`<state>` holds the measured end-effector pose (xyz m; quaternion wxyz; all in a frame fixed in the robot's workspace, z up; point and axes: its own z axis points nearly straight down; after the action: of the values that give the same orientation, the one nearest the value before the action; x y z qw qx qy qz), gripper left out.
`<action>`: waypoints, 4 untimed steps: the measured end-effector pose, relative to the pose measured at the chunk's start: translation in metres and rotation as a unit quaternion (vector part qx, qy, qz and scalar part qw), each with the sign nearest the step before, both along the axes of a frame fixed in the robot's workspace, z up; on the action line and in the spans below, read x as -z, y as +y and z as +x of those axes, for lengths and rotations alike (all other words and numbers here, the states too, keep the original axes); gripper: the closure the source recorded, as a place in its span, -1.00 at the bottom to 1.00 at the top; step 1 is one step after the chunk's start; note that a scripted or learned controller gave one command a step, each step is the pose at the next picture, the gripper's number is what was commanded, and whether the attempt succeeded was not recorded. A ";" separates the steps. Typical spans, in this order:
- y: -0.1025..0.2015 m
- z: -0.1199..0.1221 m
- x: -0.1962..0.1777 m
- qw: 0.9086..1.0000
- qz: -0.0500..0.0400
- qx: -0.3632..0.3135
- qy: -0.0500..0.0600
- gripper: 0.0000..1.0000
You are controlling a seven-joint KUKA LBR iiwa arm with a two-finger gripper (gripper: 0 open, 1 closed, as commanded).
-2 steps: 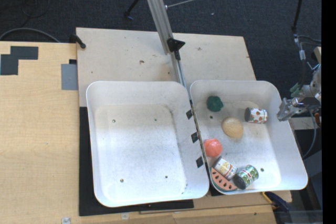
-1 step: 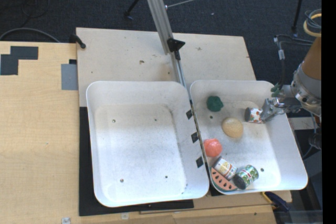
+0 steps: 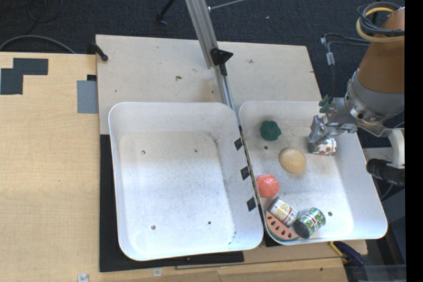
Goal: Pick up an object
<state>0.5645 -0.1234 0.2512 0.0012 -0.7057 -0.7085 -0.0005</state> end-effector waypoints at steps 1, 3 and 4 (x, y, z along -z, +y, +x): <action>0.045 0.017 -0.004 1.000 0.000 0.000 0.000 1.00; 0.132 0.042 0.018 1.000 -0.001 0.001 0.001 1.00; 0.183 0.043 0.022 1.000 -0.001 0.000 0.001 1.00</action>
<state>0.6075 0.0595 0.2293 0.0013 -0.7058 -0.7084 0.0005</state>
